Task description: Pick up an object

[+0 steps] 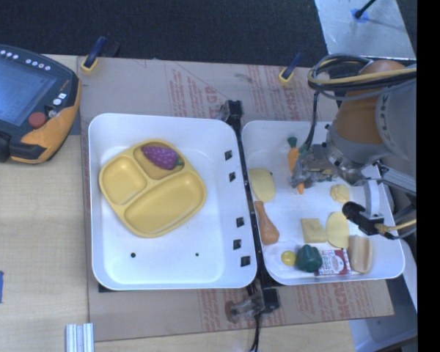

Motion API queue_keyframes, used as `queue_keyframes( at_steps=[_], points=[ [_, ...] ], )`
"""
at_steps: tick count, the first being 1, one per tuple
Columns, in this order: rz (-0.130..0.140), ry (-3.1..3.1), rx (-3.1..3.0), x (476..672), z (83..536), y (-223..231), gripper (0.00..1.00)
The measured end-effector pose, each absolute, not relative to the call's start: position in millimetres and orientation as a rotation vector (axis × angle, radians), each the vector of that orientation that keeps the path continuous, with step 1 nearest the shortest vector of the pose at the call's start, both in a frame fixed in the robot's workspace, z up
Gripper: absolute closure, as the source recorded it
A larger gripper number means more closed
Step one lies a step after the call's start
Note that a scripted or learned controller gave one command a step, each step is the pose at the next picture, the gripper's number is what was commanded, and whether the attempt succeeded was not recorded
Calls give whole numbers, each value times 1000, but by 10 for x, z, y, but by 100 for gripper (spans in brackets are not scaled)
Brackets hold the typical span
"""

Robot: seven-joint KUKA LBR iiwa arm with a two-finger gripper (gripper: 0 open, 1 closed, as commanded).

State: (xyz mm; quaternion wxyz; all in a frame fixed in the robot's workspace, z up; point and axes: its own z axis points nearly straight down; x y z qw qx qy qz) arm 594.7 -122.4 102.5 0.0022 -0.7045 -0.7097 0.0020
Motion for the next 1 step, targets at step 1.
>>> queue_keyframes(
  at_steps=[1],
  points=[
    [-2,-2231,-2208,5483,1965,-433,100]
  ],
)
